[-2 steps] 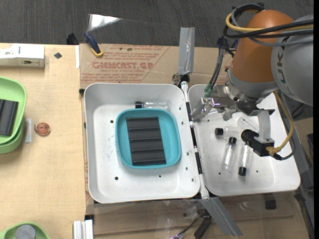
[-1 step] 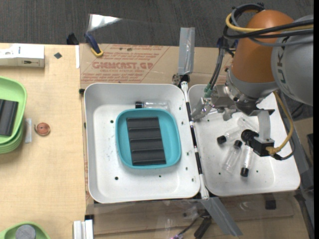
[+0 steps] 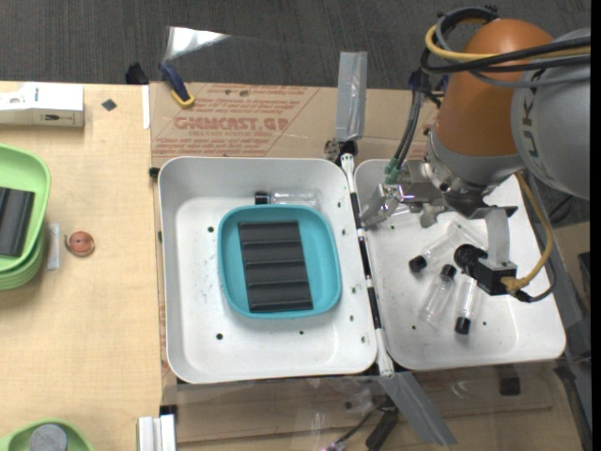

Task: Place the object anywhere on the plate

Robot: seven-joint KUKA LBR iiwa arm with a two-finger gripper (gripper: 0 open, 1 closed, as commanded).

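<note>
From my station I see my arm (image 3: pixel 554 130) as smooth grey casing with dark lettering partly visible on its side, topped by a rounded, glossy orange band (image 3: pixel 488 92). Yellow and black cables (image 3: pixel 470 40) loop over the orange part, and a green one runs down its left side. Below sits a dark grey wrist plate with metal brackets and small silver fittings. A black block (image 3: pixel 488 272) hangs beneath, trailing a yellow cable.

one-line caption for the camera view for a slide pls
KUKA arm over the right bin of scattered clear vials, teal plate waiting in the left bin.
</note>
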